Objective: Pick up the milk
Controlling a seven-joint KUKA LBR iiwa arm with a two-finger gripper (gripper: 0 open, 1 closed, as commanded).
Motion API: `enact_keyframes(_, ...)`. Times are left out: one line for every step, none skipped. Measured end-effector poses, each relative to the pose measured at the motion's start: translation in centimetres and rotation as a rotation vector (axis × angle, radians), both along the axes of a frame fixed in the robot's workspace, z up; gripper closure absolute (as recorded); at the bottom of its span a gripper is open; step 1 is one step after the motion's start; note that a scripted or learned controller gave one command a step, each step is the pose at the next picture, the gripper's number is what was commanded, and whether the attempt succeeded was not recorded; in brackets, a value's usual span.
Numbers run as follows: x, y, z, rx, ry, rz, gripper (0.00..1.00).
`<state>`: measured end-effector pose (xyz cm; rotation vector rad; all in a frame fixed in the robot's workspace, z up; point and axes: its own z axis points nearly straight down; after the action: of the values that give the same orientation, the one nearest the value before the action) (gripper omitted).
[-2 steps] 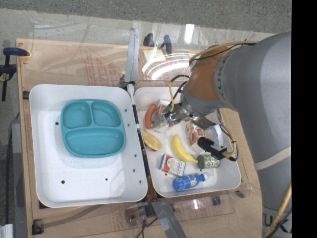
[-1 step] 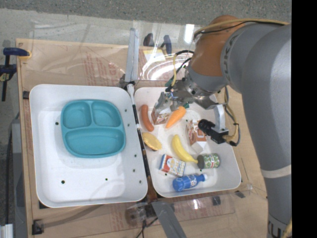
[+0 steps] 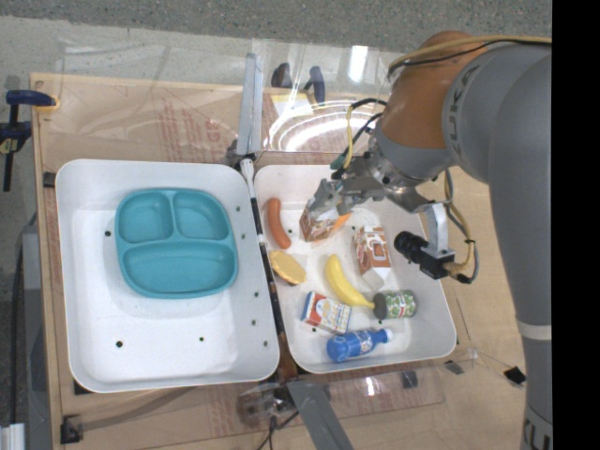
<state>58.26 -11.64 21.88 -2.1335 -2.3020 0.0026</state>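
Lowest in the frame, a blue bottle [image 3: 356, 345] lay on its side near the bottom edge of the right bin [image 3: 441, 331], its cap end pointing right. Just above it and to the left lay the milk [image 3: 326, 312], a small carton with red and white panels and a blue patch; the print on it was too small to read. The carton rested flat, its long axis running from upper left to lower right, about level with the frame's lower third. To its right sat a green-labelled can [image 3: 396, 305] on its side, and a banana [image 3: 343, 282] curved between the two, its lower end almost touching the carton.

Higher up were a brown-and-white boxed item [image 3: 372, 248] whose lettering was not legible, a sausage [image 3: 277, 223] standing nearly vertical in the frame, and a piece of yellowish bread [image 3: 289, 268] by the bin's left wall.

The gripper [image 3: 328, 216] hung over the upper middle of the right bin, above an orange-and-brown packet [image 3: 322, 225]. Whether its jaws were released or clenched could not be told from this angle. The milk lay well apart from them, lower in the frame, with the banana between.

In the left bin [image 3: 84, 326] lay a teal divided plate [image 3: 175, 242].
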Motion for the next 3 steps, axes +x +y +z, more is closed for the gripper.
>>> enact_keyframes(-2.3,4.4,0.3,0.000,-0.001,0.062,1.00)
enact_keyframes(-4.2,-0.9,-0.2,-0.001,0.000,-0.128,1.00)
enact_keyframes(-6.2,6.0,2.6,-0.001,0.001,-0.150,1.00)
